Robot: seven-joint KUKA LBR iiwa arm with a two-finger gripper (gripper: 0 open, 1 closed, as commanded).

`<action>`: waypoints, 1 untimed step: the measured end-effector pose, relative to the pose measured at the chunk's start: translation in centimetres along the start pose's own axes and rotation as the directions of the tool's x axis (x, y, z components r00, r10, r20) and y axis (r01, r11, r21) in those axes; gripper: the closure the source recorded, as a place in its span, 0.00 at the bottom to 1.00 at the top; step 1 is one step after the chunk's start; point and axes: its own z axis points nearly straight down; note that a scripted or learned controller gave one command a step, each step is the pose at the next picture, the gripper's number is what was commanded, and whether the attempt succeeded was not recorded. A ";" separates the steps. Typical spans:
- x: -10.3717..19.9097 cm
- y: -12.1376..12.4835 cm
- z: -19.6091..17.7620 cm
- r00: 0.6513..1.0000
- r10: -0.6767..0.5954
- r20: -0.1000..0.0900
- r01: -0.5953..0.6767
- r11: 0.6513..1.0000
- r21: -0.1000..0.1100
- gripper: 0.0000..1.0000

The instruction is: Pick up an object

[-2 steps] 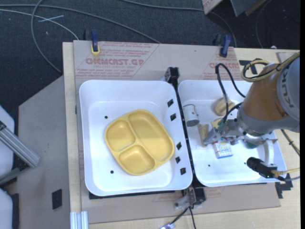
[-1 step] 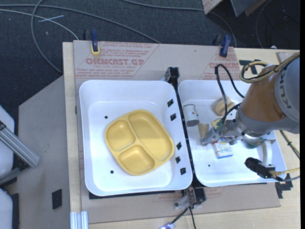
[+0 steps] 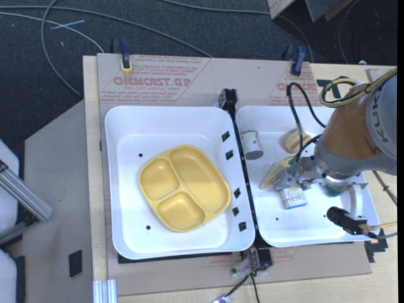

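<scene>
End effector (image 3: 293, 180), grip impossible to tell, hangs just beside a small white-and-blue box (image 3: 294, 199).

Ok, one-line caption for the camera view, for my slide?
Gripper among small items in right bin; yellow divided plate lies in left bin.

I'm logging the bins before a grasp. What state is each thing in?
yellow divided plate: flat, open side up, in the left bin.
grey can: seems on its side, in the right bin, near the dividing wall.
tan lump: lying at the right bin's far side.
small box: flat in the right bin, beside the gripper.
gripper: low over the right bin; whether it holds anything, cannot tell.
</scene>
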 end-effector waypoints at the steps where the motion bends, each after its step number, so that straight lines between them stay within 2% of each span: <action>1: -0.5 0.4 -4.5 1.000 -0.001 0.001 0.001 1.000 -0.001 1.00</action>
